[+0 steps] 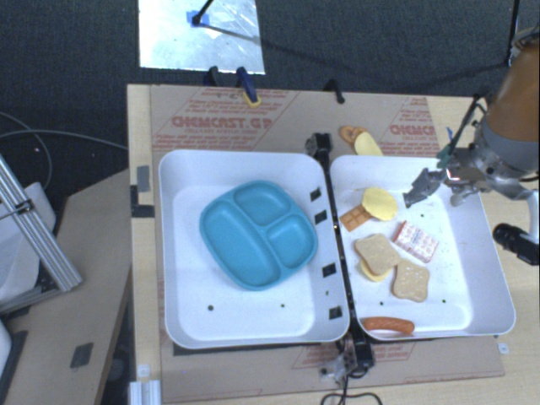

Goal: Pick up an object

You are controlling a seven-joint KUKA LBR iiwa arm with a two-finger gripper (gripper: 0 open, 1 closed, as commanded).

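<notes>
Blue divided plate (257, 234); white bins (181, 251); yellow round piece (380, 202); red-speckled packet (416, 241).

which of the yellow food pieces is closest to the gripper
The round yellow piece inside the right bin, just left of the gripper. The other yellow piece lies outside the bin on the cardboard beyond its far rim.

Two bins are sitting side by side on a bench: the left bin (181, 251) is holding a divided plate (257, 233), while the right bin (472, 285) is holding toy food, a wrapped packet (416, 241) lying right of a sandwich (375, 256), a toast slice (411, 282) lying before them and a sausage (389, 326) resting on the front rim.
</notes>
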